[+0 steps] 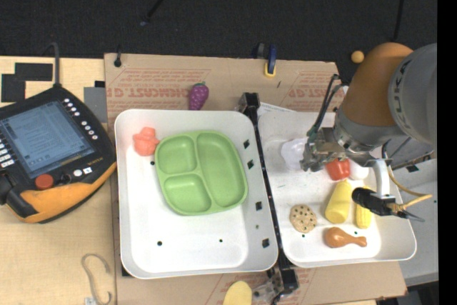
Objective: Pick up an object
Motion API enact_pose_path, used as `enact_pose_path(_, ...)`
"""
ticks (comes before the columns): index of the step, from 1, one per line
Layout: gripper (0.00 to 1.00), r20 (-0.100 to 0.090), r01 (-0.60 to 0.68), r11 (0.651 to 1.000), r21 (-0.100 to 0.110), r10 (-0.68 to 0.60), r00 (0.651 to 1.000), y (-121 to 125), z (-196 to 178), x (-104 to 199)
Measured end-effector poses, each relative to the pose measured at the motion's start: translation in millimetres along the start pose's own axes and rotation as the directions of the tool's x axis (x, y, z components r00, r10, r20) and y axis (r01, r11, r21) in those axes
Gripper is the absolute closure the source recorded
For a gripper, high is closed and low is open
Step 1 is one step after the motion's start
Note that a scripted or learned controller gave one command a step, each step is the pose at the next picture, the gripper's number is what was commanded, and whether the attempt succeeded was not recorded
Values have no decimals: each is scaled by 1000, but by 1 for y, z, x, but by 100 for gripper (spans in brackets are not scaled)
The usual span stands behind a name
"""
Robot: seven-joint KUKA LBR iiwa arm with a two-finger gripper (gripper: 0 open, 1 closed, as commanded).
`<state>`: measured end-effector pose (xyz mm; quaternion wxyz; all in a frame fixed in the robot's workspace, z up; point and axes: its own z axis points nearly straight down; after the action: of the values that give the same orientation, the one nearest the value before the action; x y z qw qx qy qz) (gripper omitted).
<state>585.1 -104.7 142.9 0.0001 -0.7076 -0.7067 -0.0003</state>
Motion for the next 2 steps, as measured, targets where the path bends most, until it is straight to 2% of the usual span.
enact_pose_path(2, 100, 0, 0, 1000, -2, 0, 1000, -2, -87, -7)
